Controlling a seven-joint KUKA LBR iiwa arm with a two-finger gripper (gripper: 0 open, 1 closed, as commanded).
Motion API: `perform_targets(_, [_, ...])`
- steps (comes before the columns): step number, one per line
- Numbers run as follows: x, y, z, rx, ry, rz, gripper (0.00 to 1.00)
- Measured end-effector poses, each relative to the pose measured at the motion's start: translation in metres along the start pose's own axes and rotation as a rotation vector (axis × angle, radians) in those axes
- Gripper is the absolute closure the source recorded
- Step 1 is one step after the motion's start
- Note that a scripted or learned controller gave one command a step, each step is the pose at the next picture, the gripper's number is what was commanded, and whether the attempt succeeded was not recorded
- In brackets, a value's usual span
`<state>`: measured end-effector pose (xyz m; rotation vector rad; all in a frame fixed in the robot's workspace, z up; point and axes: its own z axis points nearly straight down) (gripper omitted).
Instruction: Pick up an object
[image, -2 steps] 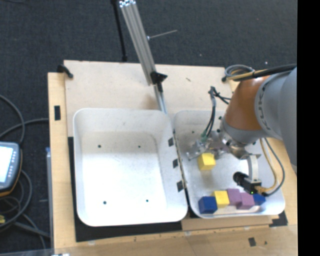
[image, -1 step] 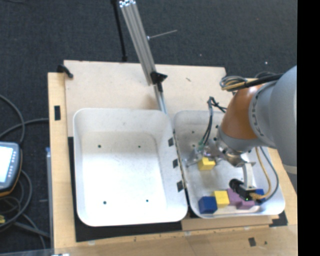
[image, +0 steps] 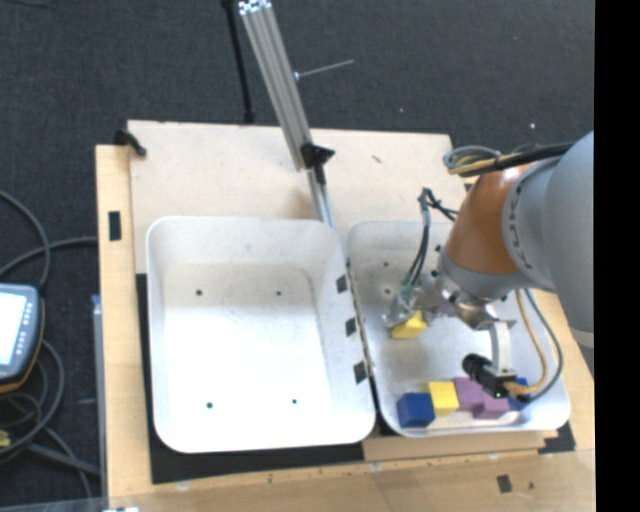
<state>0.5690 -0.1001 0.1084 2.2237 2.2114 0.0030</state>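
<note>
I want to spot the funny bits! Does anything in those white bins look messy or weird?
Nothing is broken or spilled. The small yellow block sits tilted beside the claw in the right white bin, apart from the blue cube, yellow cube and purple block crowded along its near wall.

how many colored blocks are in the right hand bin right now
4: a yellow piece by the tool, and a blue block, yellow block and purple block along the near wall. The arm may hide more.

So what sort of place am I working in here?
Probably a robotics lab: a wooden bench on dark carpet, two white bins, a metal camera mast, and a teach pendant with loose cables.
</note>
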Motion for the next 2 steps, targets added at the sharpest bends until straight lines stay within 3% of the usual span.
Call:
perform_targets(1, [0.078,-0.025,-0.093,-0.002,0.005,-0.015,1.0])
perform_targets(2, [0.152,-0.016,-0.11,0.003,0.005,-0.016,1.0])
